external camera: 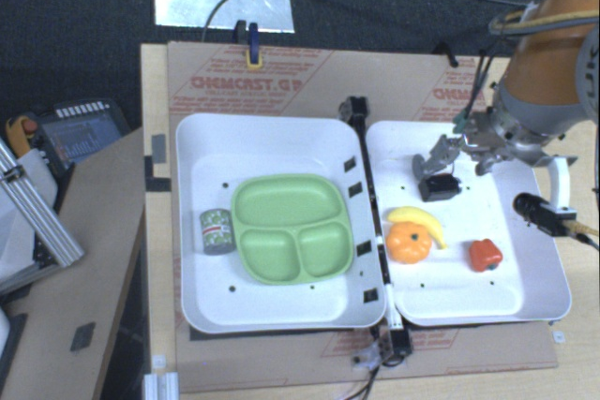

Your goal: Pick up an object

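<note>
Right bin (pixel 534 295): near half crowded. Banana (pixel 419 219) touching orange fruit (pixel 409 244) beside the centre divider (pixel 370 201); red pepper (pixel 484 254) sits apart to their right, with a bare lane between. Gripper (pixel 437 183) over far-left floor, arm (pixel 544 70) covering the far-right corner. Near strip of bin floor open. Left bin (pixel 197 145): green divided plate (pixel 289 228) fills the middle, small can (pixel 217 230) just beside its left rim; far part bare

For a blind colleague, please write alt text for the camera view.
A grey and orange robot arm's gripper hangs over the right white bin, above a banana, an orange fruit and a red pepper. The left bin holds a green divided plate and a small can.
</note>
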You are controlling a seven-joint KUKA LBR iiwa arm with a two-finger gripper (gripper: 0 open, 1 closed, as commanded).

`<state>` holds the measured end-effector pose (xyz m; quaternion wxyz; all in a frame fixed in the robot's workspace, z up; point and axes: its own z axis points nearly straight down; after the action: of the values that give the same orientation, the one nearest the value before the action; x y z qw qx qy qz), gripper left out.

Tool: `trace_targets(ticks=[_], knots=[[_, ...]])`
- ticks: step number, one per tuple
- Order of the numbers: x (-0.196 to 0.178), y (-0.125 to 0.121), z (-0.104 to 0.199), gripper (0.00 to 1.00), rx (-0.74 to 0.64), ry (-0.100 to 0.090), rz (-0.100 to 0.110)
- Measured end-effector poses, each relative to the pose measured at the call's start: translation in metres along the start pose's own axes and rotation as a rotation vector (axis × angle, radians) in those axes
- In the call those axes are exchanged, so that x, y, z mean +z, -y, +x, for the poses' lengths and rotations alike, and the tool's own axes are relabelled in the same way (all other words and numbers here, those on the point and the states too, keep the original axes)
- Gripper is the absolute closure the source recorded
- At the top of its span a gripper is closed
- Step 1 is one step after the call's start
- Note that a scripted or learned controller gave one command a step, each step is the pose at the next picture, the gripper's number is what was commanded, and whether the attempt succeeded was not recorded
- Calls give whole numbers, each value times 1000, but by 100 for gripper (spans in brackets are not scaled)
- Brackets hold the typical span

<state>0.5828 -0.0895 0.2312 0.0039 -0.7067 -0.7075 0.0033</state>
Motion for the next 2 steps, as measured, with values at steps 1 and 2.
trace_targets(ticks=[1, 2], knots=[[-6, -2, 0, 0, -2, 1, -11], [55, -7, 3, 0, 0, 0, -7]])
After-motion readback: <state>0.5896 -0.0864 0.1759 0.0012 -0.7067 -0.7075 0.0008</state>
